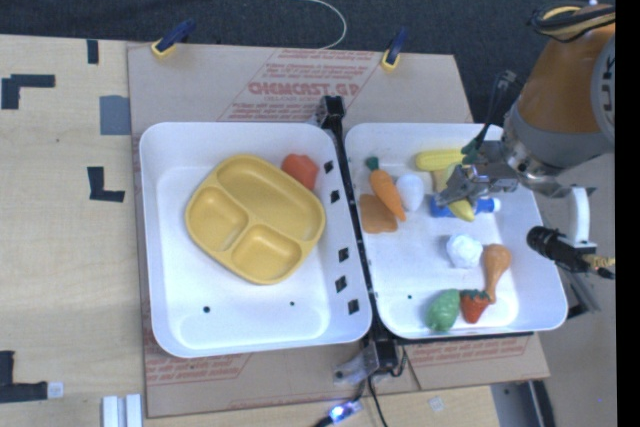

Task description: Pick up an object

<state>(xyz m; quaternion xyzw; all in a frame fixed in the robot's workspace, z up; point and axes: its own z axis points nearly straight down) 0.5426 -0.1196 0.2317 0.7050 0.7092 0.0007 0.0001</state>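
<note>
Green toy (443, 309) hugs the right bin's front rim (470, 328); gripper (462, 187) (finger state unclear) hovers mid-bin.

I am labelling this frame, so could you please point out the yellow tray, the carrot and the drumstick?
yellow tray (255, 218): camera view, on the ridge where its compartments meet.
carrot (387, 194): camera view, middle of the orange body.
drumstick (494, 265): camera view, on the thick meaty end.
</note>
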